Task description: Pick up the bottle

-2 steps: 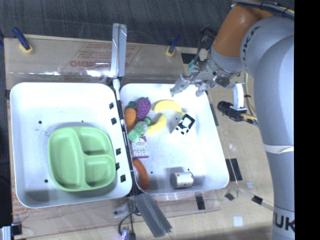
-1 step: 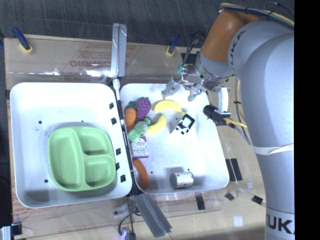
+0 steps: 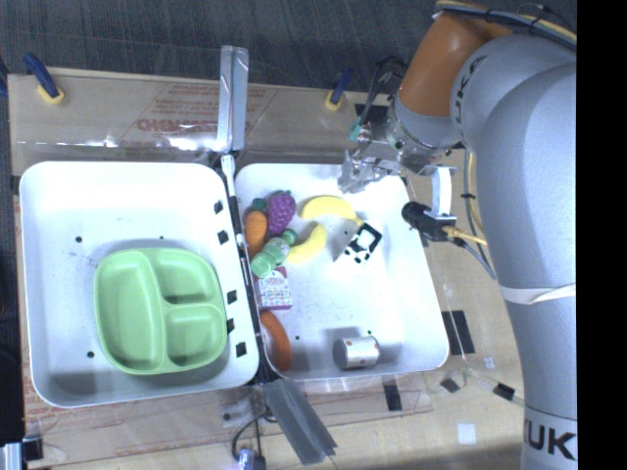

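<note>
A small green bottle (image 3: 269, 255) lies on its side near the left wall of the right bin (image 3: 421, 321), between an orange carrot (image 3: 256, 229) and a pink carton (image 3: 276, 288). My gripper (image 3: 360, 172) hangs over the far edge of the right bin, up and to the right of the bottle and well apart from it. It sits just above a yellow banana (image 3: 328, 207). Nothing shows in its grasp.
Purple grapes (image 3: 281, 209), a second yellow piece (image 3: 309, 245), a white block with black marks (image 3: 358, 243), a silver can (image 3: 357, 351) and an orange fruit (image 3: 275, 340) share the right bin. A green divided plate (image 3: 162, 309) lies in the left bin (image 3: 49, 213).
</note>
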Robot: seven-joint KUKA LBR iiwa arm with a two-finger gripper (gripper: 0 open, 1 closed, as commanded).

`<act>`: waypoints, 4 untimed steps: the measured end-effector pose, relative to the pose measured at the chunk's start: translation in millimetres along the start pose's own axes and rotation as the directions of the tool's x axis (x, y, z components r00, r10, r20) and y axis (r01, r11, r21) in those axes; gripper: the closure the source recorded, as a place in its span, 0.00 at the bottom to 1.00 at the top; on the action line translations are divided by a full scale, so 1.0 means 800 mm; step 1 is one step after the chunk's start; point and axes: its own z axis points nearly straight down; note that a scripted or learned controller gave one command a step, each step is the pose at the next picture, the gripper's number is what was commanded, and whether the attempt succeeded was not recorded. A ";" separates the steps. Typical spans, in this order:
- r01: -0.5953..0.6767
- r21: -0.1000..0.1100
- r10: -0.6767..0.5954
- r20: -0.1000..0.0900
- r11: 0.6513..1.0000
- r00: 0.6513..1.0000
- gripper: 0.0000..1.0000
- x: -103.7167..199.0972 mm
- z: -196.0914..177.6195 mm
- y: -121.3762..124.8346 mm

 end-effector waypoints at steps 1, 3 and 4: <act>0.241 -0.005 -0.241 0.003 0.970 0.970 1.00 0.017 -0.023 -0.002; 0.333 -0.003 -0.333 0.004 0.943 0.943 1.00 -0.057 -0.091 0.006; 0.320 -0.005 -0.320 0.003 0.947 0.947 1.00 -0.059 -0.168 0.005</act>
